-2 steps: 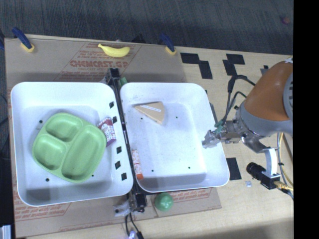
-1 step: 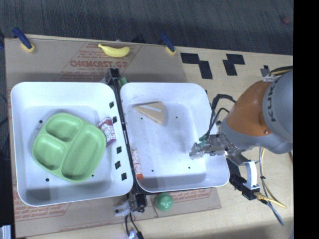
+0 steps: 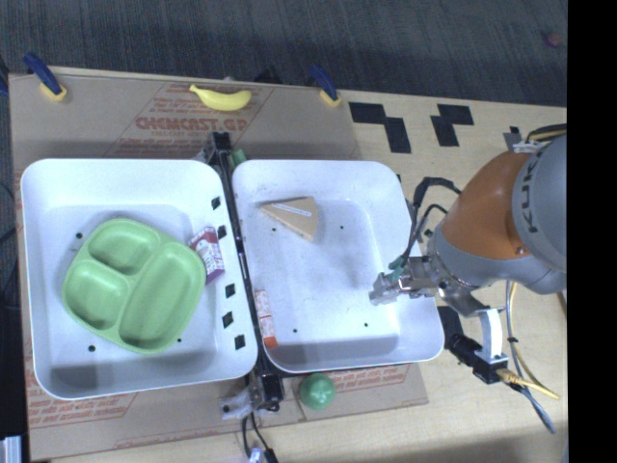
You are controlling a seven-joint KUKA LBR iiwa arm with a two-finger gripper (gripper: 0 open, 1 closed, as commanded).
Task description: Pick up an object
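The gripper hangs low at the right side of the right bin, I cannot tell its state, and the wedge lies up and left, long side slanting.

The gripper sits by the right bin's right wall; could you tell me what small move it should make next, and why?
Probably a short travel left and toward the far wall. The gripper hangs near the right wall of the right white bin, with nothing seen between its jaws, while the tan wedge-shaped block lies apart from it near the far wall, the nearest thing to grasp.
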